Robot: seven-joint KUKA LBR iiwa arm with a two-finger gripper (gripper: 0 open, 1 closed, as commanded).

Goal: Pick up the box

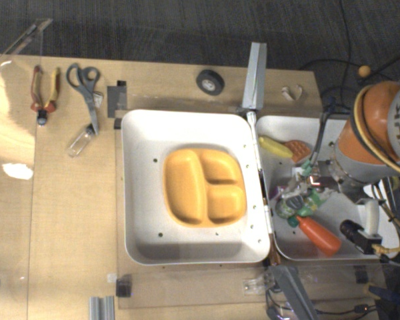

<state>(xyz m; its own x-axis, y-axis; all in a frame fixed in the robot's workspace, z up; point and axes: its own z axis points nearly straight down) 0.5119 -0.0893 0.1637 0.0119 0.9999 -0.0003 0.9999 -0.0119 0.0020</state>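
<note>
The yellow, three-compartment plastic box (205, 185) lies mid-way in the left white bin (143, 179), well apart from the gripper (311, 179), which is lowered among clutter in the right white bin (285, 237). Whether the gripper is open cannot be told. The box is judged light, stiff and smooth, so a rim or divider wall is best pinched.

The box (205, 185) is yellow with rounded corners - a shallow tray split into three hollows, one long and two smaller. It lies flat, open side up, well apart from the claw (308, 181), off to the claw's left in the camera view, in the neighbouring white bin (140, 179).
</note>
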